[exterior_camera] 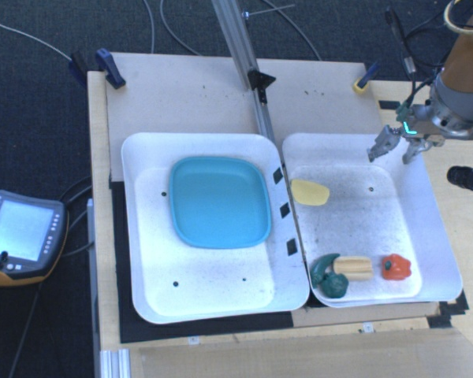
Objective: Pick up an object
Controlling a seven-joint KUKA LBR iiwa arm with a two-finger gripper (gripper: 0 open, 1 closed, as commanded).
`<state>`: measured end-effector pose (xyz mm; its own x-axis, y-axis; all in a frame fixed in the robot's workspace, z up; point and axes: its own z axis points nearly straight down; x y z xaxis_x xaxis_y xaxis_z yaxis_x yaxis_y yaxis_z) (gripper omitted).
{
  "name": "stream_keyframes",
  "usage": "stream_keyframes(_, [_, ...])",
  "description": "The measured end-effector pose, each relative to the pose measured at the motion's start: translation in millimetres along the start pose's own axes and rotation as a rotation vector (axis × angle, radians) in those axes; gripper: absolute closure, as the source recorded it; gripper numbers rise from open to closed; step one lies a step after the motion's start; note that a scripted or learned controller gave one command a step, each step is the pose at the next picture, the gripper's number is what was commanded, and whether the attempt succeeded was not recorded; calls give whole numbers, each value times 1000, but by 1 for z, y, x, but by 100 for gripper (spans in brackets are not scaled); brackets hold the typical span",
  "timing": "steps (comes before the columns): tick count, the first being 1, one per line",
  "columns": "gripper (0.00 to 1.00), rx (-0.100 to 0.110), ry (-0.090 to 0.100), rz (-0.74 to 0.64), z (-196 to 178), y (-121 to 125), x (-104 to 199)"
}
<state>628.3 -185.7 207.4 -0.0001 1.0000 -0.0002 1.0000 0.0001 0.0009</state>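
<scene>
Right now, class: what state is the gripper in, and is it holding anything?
Gripper: open, holding nothing, above the far right corner of the right bin.

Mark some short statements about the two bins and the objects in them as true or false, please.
1. The blue plate lies in the left bin. True.
2. The yellow piece lies in the left bin. False: it lies in the right bin, near its left wall.
3. The gripper holds the red pepper. False: the pepper lies at the bin's near edge.
4. The green object touches the tan block. True.
</scene>
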Motion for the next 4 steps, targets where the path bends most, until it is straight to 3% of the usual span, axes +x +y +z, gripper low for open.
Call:
stream_keyframes(1, [0, 0, 0, 0, 0, 0, 0])
stream_keyframes(3, [0, 5, 1, 0, 110, 5, -4])
stream_keyframes(4, [100, -1, -1, -1, 96, 7, -5])
